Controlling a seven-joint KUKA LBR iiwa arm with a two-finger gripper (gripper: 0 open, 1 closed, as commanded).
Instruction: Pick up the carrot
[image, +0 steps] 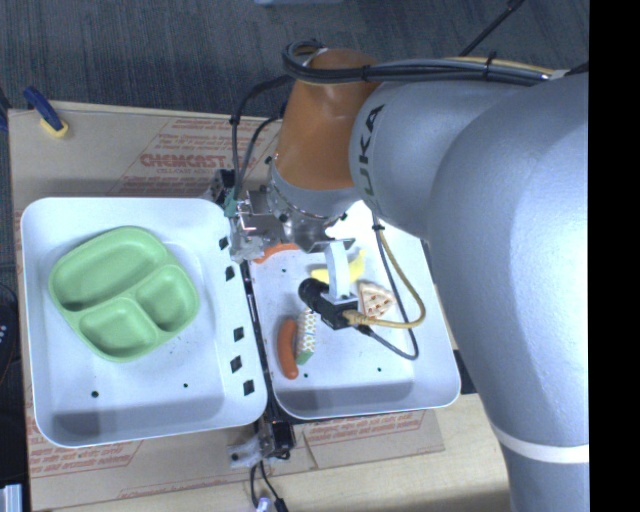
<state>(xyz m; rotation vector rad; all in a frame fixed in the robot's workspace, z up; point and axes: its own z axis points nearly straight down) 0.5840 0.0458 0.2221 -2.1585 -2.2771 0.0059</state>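
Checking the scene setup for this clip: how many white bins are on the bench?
2. The left bin holds a green divided plate; the right bin sits beside it, partly covered by the arm.

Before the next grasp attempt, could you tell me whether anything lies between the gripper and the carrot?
Nothing visible does. The gripper hangs over the right bin's upper left corner, and bare bin floor separates it from the carrot, though a corn cob lies right beside the carrot.
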